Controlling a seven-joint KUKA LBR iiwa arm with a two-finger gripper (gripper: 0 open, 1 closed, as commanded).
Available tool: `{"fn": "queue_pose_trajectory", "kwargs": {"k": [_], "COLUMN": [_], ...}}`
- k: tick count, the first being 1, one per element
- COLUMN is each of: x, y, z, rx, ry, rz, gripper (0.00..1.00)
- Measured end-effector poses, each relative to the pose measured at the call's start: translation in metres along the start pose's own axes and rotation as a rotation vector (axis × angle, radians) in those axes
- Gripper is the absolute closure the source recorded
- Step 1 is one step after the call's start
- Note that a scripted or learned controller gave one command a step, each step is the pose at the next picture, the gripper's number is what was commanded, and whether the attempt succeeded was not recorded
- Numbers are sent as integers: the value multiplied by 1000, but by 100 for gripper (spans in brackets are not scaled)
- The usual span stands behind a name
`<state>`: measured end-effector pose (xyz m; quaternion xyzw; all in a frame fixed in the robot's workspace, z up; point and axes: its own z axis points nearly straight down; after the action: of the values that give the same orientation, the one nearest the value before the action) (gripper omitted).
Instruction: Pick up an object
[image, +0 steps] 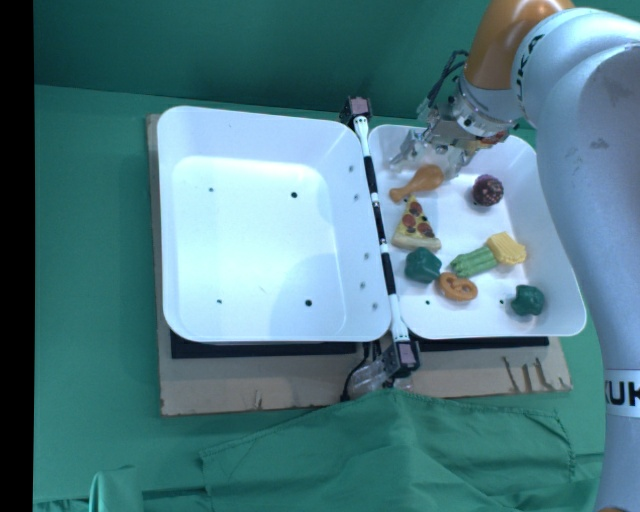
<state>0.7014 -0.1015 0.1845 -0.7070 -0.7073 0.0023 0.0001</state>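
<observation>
In the camera view, the grey arm's two-finger gripper is hovering with fingers spread just above the tan toy drumstick in the right white bin. Six other toys are lying there: one pizza slice, one dark red ball, one corn cob, one pretzel, and two green peppers. The left white bin is sitting alongside.

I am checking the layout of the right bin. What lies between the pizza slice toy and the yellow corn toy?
In the camera view, bare white bin floor lies between the triangular pizza slice toy and the yellow corn toy.
</observation>
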Motion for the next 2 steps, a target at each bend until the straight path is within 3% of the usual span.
{"fn": "queue_pose_trajectory", "kwargs": {"k": [1,2], "x": [7,2], "y": [0,4], "z": [-15,-62], "rx": [2,-14], "ry": [13,1], "rz": [-3,7], "gripper": [100,100]}}
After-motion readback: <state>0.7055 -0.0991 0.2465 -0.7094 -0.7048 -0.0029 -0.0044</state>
